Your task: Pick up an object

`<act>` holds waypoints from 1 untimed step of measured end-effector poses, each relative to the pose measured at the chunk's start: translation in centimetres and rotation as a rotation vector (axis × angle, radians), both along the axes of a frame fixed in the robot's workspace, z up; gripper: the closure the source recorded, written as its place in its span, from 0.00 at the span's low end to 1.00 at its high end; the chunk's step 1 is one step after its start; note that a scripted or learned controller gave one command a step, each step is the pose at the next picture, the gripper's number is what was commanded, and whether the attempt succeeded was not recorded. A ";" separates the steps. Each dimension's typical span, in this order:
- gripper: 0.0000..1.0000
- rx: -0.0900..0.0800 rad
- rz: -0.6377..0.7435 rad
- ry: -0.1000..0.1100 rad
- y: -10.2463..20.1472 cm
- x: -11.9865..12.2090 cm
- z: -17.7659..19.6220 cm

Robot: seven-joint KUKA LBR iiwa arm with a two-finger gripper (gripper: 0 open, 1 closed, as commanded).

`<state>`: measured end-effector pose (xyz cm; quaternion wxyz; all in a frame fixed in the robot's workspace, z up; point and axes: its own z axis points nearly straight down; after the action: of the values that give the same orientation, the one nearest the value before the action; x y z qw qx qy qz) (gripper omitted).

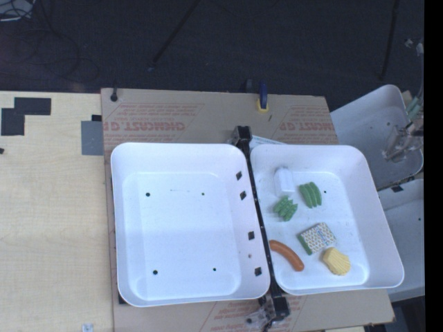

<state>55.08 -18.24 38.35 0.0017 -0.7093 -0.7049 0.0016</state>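
Several small objects lie in the right bin (370, 185): a white piece (284, 179), a green ridged piece (311, 194), a green leafy piece (284, 207), a green-edged block with a checkered top (317, 237), an orange sausage-shaped piece (286, 254) and a yellow corn-like piece (336, 261). Past the bin's far right corner, a faint blurred shape that looks like my gripper (403, 144) hangs over a pale grey plate (370, 120). It is well clear of all the objects, and nothing shows in it.
The left bin (124, 206) sits beside the right one, with a black clip strip (250, 213) along their shared wall. Both rest on a cardboard sheet (180, 120) on the wooden bench (48, 220). A blue-and-yellow clamp (263, 97) stands at the cardboard's far edge.
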 end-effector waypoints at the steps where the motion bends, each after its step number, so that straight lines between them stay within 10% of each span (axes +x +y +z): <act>1: 1.00 0.006 0.016 0.010 12.2 -7.9 -6.6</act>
<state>47.17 -6.06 31.79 0.0073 -0.7038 -0.7104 0.0030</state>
